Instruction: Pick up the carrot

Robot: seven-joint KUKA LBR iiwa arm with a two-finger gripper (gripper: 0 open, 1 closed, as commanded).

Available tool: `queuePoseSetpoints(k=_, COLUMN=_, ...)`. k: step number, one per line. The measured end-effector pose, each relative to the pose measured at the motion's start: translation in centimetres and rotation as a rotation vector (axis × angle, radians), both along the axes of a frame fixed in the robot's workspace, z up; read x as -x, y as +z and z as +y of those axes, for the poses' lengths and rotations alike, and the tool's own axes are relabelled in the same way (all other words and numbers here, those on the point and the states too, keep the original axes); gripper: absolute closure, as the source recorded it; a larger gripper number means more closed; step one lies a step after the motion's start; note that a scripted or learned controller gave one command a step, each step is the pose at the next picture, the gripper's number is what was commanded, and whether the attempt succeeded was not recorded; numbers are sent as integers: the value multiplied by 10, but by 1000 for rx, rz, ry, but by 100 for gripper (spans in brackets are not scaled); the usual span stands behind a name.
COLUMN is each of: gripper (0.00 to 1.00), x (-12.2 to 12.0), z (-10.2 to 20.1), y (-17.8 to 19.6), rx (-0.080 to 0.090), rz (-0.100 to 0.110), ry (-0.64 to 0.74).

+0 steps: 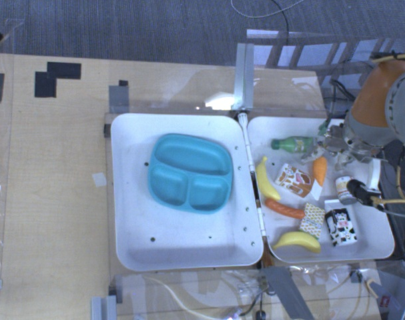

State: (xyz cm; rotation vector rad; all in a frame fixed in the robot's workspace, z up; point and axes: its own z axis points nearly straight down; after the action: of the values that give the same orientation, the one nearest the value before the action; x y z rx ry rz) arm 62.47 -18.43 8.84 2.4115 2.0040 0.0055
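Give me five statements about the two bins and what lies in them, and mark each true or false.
1. The blue divided plate lies in the left bin. True.
2. The carrot lies on the blue plate. False: it lies in the right bin, beside the green bottle.
3. Two bananas are in the right bin. True: one by the divider, one at the near edge.
4. The green bottle stands upright. False: it lies on its side.
5. The hand hovers over the left bin. False: it is over the right bin, near the carrot.

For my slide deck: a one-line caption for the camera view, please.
KUKA arm's tool hovers near the carrot in the right bin; blue tray sits in the left bin.
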Motion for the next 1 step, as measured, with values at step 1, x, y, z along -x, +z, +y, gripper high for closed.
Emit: queuePoseSetpoints(k=1, gripper=100, x=-3, z=1, y=13, rx=0, rz=-7, ry=3)
